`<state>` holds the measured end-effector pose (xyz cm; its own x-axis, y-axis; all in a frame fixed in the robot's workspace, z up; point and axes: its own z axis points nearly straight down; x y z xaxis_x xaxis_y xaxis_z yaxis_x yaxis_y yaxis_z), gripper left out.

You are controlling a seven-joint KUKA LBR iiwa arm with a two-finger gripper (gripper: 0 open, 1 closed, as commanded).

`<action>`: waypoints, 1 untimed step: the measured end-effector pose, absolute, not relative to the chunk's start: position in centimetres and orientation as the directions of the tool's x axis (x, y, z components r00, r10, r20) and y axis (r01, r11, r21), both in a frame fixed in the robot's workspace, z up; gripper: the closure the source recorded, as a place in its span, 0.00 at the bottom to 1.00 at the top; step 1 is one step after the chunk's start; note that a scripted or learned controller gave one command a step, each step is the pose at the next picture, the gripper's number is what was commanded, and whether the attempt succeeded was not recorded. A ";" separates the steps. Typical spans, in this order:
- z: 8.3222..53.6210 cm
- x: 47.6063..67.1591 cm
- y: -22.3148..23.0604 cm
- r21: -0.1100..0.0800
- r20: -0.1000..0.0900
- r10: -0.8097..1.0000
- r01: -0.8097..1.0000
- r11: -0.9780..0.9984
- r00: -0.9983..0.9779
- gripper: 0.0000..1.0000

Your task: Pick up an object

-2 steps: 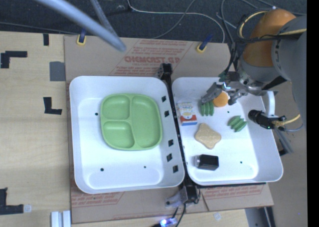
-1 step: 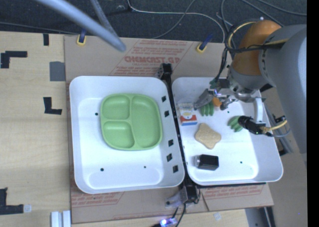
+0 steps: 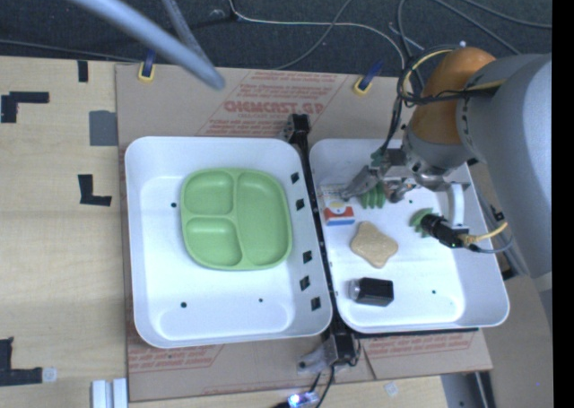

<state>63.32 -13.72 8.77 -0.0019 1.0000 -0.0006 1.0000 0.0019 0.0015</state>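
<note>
The tool [image 3: 363, 184], whose grip state cannot be told, hangs low at the right white bin's [image 3: 475, 308] upper left, with the tan, lumpy biscuit-shaped object [image 3: 373, 244] lying just below it, toward the camera.

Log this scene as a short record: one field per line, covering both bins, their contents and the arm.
left bin: shallow white bin holding a light green divided plastic plate
right bin: shallow white bin
right bin contents: tan biscuit-shaped piece, small black rectangular block, small orange and white carton, green items near the arm
arm: grey with orange band, over the right bin's far part
end effector: low near the carton, grasp unclear
</note>
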 end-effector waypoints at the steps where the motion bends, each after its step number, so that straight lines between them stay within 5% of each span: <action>1: 9.8 63.4 -13.6 0.005 -0.002 1.000 1.000 0.003 -0.003 1.00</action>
